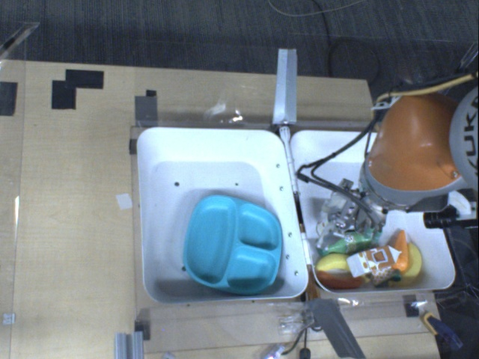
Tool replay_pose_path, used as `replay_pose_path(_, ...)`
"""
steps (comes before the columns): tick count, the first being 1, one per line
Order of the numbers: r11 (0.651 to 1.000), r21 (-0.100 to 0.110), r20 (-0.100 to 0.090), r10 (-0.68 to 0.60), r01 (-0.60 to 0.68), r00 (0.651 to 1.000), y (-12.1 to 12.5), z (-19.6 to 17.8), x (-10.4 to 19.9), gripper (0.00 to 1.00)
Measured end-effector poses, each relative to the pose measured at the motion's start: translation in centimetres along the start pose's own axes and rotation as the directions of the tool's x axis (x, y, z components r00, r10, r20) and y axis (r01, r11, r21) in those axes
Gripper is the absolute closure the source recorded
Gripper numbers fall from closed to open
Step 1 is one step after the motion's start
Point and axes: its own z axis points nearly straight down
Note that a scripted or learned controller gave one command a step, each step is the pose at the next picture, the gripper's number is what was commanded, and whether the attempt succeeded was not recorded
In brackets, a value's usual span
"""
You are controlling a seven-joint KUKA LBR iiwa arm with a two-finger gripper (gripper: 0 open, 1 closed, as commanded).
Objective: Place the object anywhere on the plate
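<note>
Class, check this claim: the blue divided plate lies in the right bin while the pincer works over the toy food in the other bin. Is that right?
Not quite. The camera view shows the blue divided plate in the left bin; the pincer works over the toy food in the right bin.

A light-blue plastic plate with three compartments [233, 244] lies in the left white bin [161, 200], toward its near right corner. Right of the plate, across the divider, the grey-and-orange arm's gripper [346, 224] hangs over a heap of toy food [367, 260] in the right white bin [441, 275].
</note>
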Motion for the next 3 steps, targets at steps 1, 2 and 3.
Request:
replay_pose_path(1, 0.963, -0.002, 0.003, -0.268, 0.268, 0.963, 6.7, 0.4, -4.9, 1.0)
replay_pose_path(2, 0.936, -0.001, 0.002, -0.353, 0.353, 0.936, 2.0, 0.4, -0.4, 1.0)
replay_pose_path(3, 0.897, -0.002, 0.005, -0.442, 0.442, 0.897, 10.3, -2.4, -6.7, 1.0)
